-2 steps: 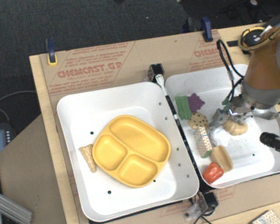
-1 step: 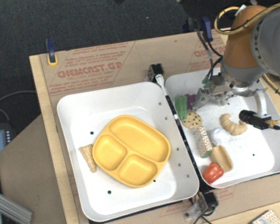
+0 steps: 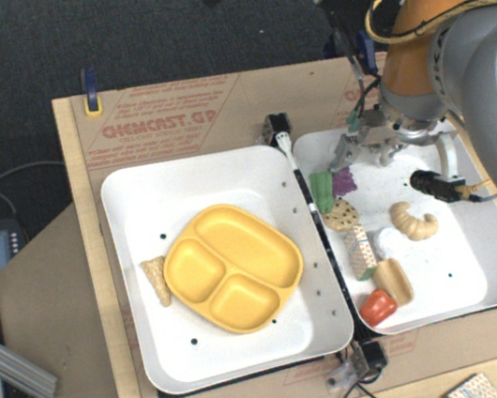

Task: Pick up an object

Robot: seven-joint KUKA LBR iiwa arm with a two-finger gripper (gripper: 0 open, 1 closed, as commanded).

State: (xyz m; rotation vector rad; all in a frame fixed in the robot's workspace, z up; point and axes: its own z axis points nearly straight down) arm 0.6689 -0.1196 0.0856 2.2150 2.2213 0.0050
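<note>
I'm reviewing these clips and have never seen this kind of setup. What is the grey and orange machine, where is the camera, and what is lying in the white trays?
The grey and orange machine is a robot arm reaching in from the right; its gripper hangs over the right bin. The single camera looks down at a slant from above. The left bin holds a yellow divided plate with a tan cracker-like piece beside it. The right bin holds small toy foods, among them a red pepper and a croissant. I see nothing held between its fingers.
</note>
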